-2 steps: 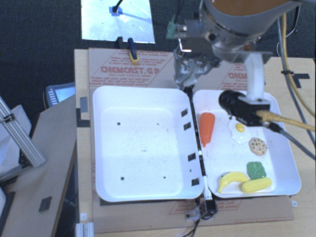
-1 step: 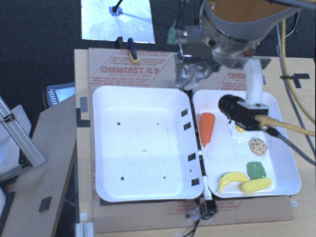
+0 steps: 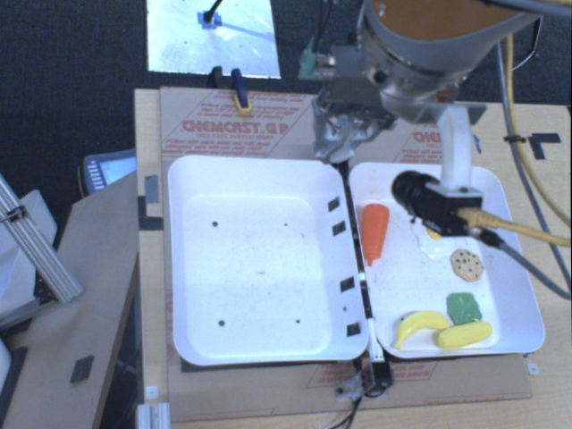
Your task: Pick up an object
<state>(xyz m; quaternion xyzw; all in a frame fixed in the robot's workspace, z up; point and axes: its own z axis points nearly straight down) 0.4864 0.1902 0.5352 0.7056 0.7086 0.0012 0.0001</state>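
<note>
1. Gripper (image 3: 342, 141) hangs over the far rim between the two bins; whether it is open or closed cannot be told.
2. Right bin (image 3: 518, 284) holds a carrot (image 3: 374, 231), cookie (image 3: 466, 264), banana (image 3: 418, 323), green piece (image 3: 464, 307) and yellow piece (image 3: 465, 333).
3. Left bin (image 3: 255, 262) adjoins it.

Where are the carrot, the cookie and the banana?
carrot (image 3: 373, 231): camera view, middle of its orange body.
cookie (image 3: 466, 264): camera view, centre of the speckled disc.
banana (image 3: 417, 325): camera view, middle of its curve.
</note>
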